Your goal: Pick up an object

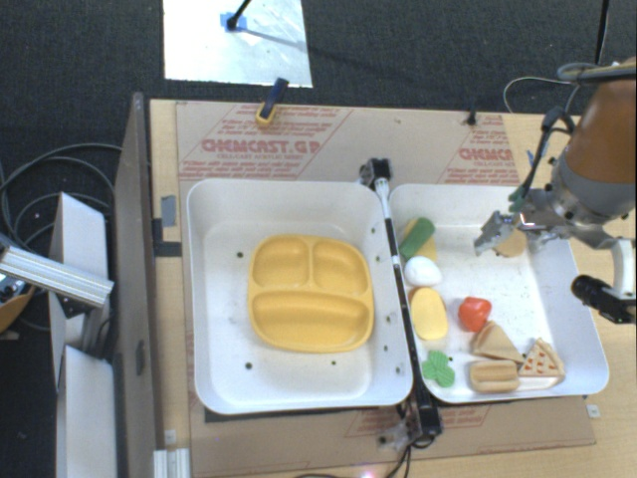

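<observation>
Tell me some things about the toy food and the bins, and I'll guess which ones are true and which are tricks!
1. The yellow tray with compartments sits in the left bin. True.
2. The red tomato lies on the yellow tray. False: it is in the right bin, among the other toy food.
3. The white egg lies between the green pickle and the yellow piece. True.
4. The pizza slice is at the far end of the right bin. False: it is at the near end, beside the bread pieces.
5. The gripper is over the left bin. False: it is over the far part of the right bin.
</observation>
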Available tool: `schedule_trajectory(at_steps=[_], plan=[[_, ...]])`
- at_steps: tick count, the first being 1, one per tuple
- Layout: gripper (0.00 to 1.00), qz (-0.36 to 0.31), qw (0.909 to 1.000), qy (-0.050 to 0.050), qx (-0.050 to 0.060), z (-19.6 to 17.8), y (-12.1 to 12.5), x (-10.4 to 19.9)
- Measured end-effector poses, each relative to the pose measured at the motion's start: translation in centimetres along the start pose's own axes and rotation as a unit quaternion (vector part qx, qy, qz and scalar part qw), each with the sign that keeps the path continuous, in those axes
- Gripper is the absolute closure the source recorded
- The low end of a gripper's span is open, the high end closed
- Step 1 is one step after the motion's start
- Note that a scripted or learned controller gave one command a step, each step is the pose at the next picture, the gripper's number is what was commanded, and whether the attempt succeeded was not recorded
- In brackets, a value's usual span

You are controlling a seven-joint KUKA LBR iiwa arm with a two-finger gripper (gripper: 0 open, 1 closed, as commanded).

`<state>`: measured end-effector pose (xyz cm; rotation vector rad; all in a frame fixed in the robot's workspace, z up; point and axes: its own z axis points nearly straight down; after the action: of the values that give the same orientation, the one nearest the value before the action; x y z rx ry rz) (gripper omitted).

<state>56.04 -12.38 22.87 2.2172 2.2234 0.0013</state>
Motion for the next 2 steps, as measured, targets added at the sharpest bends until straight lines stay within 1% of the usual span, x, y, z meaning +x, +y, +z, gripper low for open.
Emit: schedule_trajectory(at_steps=[1, 2], plan=[[0.0, 0.001, 1.0, 0.001, 0.004, 7.6, -5.2, 0.5], [0.0, 0.002, 1.0, 0.001, 0.0, 14.7, -4.5, -1.6]])
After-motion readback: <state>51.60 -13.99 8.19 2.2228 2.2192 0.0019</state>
